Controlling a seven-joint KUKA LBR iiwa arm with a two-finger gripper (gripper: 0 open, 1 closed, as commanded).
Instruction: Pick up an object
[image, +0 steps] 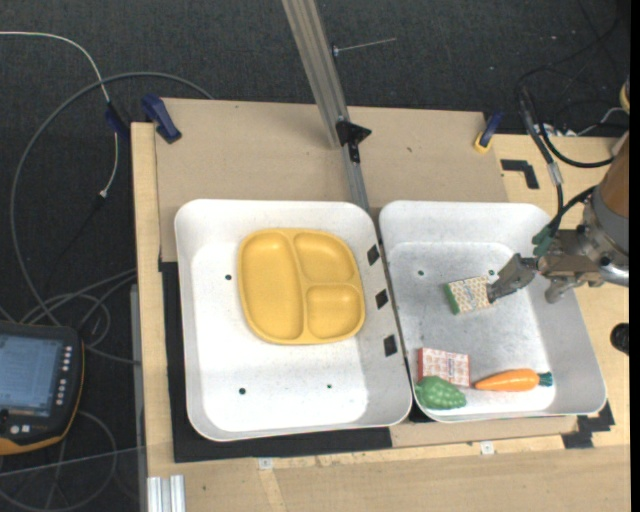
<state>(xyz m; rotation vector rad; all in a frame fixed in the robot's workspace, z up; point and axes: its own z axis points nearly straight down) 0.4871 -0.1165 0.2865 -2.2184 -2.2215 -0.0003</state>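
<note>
The gripper (522, 278) hung over the right bin (520, 225), fingers spread, nothing between them; the speckled sponge (467, 294) lay just left of the nearer fingertip, its long axis pointing toward it.

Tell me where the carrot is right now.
The carrot lies near the front edge of the right bin, just right of the red-and-white packet and green vegetable.
</note>
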